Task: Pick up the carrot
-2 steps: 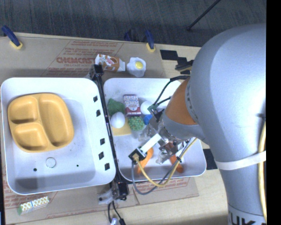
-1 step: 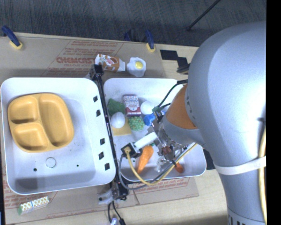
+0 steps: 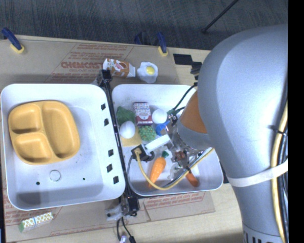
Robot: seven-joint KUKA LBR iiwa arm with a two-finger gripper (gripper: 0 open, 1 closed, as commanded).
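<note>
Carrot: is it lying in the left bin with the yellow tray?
No, the carrot lies in the right bin, beneath the arm.

The tool (image 3: 176,158) hangs inside the right white plastic bin (image 3: 210,178), the tapered orange carrot (image 3: 157,169) just to its left.

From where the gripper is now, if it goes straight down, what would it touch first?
Probably the carrot, which lies in the right bin just beside the gripper. Depth is unclear from above, so it might land on the bin floor next to it instead.
</note>
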